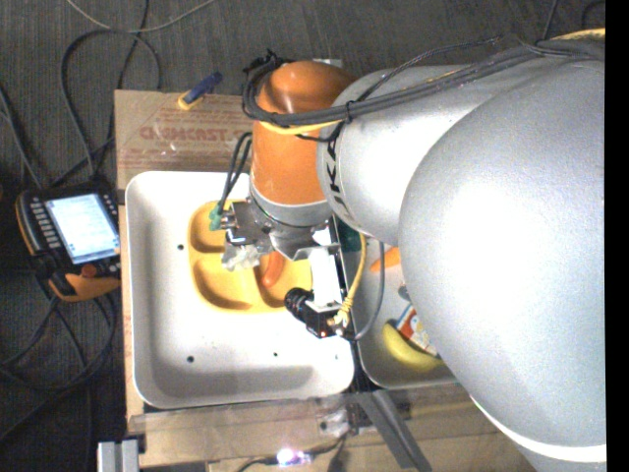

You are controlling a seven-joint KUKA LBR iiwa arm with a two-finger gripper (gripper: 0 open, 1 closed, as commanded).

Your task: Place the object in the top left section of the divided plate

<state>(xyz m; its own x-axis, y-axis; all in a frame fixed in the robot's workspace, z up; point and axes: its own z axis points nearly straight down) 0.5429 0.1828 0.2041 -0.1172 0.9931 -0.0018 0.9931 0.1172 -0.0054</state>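
Observation:
A yellow divided plate (211, 281) lies in the left white bin (167, 352), and the arm's wrist covers much of it. My gripper (257, 256) hangs low over the plate's middle, below the orange band (290, 141). A small orange-red object (273, 266) shows right under the gripper, over the plate's right part. Whether it is held or resting on the plate is hidden. A green bit (214, 220) shows at the plate's upper left edge.
The right bin (378, 367) holds a yellow banana-like item (408, 349), an orange item (389, 260) and a white carton (418, 324), mostly under the arm. A teach pendant (74, 229) sits left of the bench. A blue-and-yellow tool (200, 88) lies on the cardboard (177, 136) behind.

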